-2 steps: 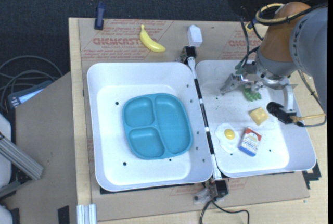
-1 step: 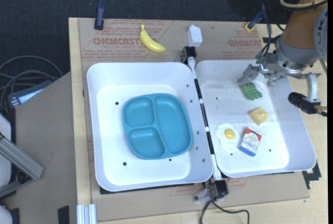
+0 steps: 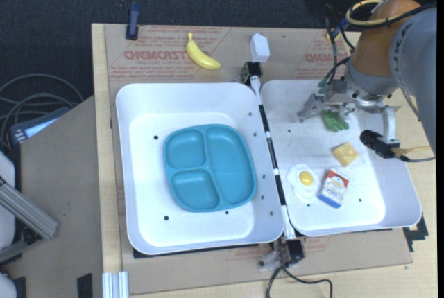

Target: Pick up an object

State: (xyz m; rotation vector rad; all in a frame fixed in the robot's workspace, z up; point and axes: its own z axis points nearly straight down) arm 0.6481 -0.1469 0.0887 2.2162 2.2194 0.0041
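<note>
Camera view shows the bench (image 3: 173,57) bearing two white bins, and the risks follow from how crowded the right one is. In the left bin (image 3: 139,116), the largest thing, a blue divided plate (image 3: 208,166), lies alone in the middle, flat and wide, a poor fit for a two-finger grip. The arm (image 3: 388,47) reaches over the far right corner of the right bin (image 3: 388,210), and the gripper (image 3: 327,104) hangs low near that bin's far edge, its fingers (image 3: 309,111) spread apart with nothing between them. A green piece (image 3: 336,121) lies just beside the gripper, probably the target; it is small and irregular, so the fingers could close beside it or nudge it toward the wall. Nearer the front edge lie a small carton (image 3: 334,188), a fried egg (image 3: 303,179) touching or nearly touching it, and a yellow block (image 3: 345,153); a sweep could shove these together. A banana (image 3: 200,54) lies on the bench behind the left bin, out of the way.
</note>
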